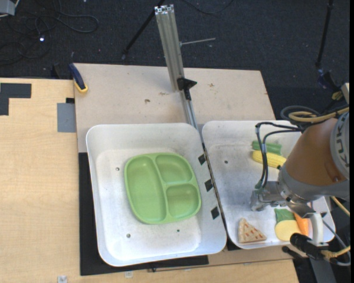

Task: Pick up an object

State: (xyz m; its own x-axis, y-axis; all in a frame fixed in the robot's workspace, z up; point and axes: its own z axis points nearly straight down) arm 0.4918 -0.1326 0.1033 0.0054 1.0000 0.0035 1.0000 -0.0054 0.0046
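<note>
Green plate (163,187): a divided tray, lying in the left bin (100,152), well away from the arm.
Right bin (224,140): toy food along its right side.
Gripper (261,203): low over the right bin's floor; whether the claw is apart or together I cannot tell.
Sandwich wedge (250,232): just below the gripper.
Corn cob (268,157): above it, near the arm (312,158).

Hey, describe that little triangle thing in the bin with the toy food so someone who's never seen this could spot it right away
Find the right-hand white bin, the one the arm reaches into. Along its near edge, just below the gripper, lies the triangular tan piece, speckled like a pizza slice or sandwich wedge. It is the sole flat triangle; the neighbours to its right are yellow, green and orange.
</note>
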